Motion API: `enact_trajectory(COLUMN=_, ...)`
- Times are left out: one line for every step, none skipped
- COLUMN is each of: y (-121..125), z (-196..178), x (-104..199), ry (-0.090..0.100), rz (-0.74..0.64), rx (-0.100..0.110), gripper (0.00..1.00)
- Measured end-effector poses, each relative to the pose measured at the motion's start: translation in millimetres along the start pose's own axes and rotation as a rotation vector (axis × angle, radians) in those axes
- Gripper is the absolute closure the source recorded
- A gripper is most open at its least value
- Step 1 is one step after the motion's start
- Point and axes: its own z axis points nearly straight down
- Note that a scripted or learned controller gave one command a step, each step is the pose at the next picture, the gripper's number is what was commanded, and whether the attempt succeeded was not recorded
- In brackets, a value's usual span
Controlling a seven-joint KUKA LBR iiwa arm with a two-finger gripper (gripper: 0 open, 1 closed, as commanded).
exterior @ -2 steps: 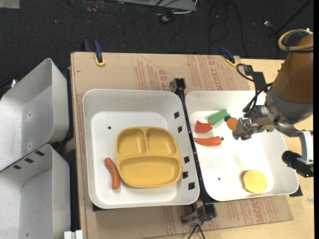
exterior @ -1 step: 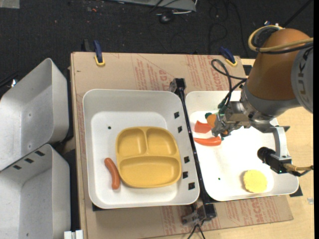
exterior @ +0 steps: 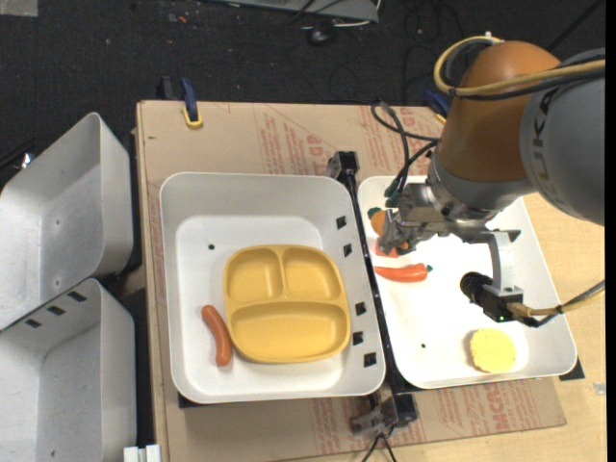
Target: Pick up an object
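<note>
At the near edge, the left bin point(exterior: 183, 287) holds a sausage point(exterior: 218, 335) just beside a yellow divided tray point(exterior: 286, 303). Across the divider, in the right bin point(exterior: 539, 287), a red chili pepper point(exterior: 401, 272) lies with its long axis left to right, just below the gripper point(exterior: 404, 227). How the gripper is set I cannot tell from here; nothing visibly hangs in it. A yellow disc point(exterior: 494, 350) lies nearer, rightward.
</note>
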Motion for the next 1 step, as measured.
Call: enact_trajectory(y=29.4, z=5.9, x=52.9, ry=0.001, rz=-0.002, rx=0.0, gripper=1.0)
